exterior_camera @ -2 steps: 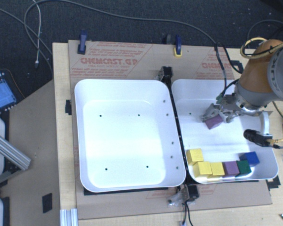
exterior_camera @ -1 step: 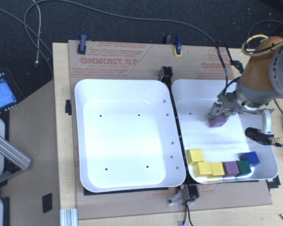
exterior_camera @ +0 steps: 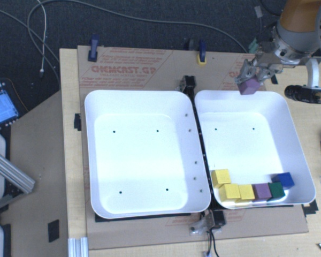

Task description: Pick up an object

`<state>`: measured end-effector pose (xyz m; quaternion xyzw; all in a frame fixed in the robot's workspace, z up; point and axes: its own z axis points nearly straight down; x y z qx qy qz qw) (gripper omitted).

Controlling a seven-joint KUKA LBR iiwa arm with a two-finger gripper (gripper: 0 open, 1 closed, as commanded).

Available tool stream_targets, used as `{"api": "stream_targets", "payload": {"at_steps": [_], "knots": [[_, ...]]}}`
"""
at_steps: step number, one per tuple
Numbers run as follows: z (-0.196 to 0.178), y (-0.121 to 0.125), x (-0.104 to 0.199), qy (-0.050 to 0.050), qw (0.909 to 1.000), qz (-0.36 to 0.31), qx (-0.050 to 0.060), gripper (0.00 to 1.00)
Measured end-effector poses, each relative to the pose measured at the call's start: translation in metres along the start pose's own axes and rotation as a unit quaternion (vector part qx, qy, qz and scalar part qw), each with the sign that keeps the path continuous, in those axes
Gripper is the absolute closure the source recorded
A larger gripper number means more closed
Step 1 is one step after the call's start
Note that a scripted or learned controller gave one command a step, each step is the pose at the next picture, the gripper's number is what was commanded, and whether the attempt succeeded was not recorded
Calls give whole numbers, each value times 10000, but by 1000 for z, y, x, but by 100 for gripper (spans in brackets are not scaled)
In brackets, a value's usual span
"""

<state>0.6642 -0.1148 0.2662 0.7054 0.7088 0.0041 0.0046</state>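
Purple block [exterior_camera: 249, 87] clamped between fingers of gripper [exterior_camera: 252, 77], held above right bin [exterior_camera: 294, 138] far rim. Yellow, purple, green, blue blocks [exterior_camera: 251, 188] clustered at near edge.

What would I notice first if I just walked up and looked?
Probably the gripper up high over the far edge of the right bin, with a purple block between its fingers. Next, the row of colored blocks huddled along that bin's near edge: yellow, purple, green, blue.
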Motion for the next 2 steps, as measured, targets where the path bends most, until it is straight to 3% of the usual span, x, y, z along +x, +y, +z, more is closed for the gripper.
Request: {"api": "stream_targets", "payload": {"at_steps": [1, 2], "knots": [[75, -14, 77, 14, 10000, -6, 89, 100], [79, 0, 149, 14, 10000, -7, 62, 100]]}}
